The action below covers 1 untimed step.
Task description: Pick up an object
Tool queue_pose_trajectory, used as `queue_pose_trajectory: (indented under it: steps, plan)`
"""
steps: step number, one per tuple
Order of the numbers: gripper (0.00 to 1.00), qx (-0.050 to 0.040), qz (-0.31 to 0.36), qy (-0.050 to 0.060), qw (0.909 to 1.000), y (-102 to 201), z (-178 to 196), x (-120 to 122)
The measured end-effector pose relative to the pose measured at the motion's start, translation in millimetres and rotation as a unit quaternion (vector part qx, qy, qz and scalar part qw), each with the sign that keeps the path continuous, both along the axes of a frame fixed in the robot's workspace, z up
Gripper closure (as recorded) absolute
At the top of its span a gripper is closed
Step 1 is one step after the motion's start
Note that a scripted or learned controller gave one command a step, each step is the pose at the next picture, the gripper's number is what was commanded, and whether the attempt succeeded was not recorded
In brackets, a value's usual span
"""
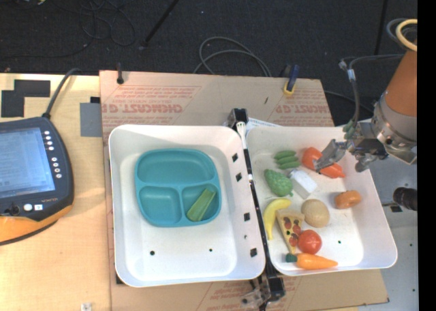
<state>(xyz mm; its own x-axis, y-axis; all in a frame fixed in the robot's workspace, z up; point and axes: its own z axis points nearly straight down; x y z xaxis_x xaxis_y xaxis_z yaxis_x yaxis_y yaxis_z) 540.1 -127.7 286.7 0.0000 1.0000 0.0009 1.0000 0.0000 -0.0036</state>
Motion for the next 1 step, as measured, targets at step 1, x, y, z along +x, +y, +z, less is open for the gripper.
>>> queue_pose_trajectory:
  steps: [1]
  plan:
    - [0.0, -0.0008, -0.001, 0.002, 1.0, -71.2, -144.2, 69.4]
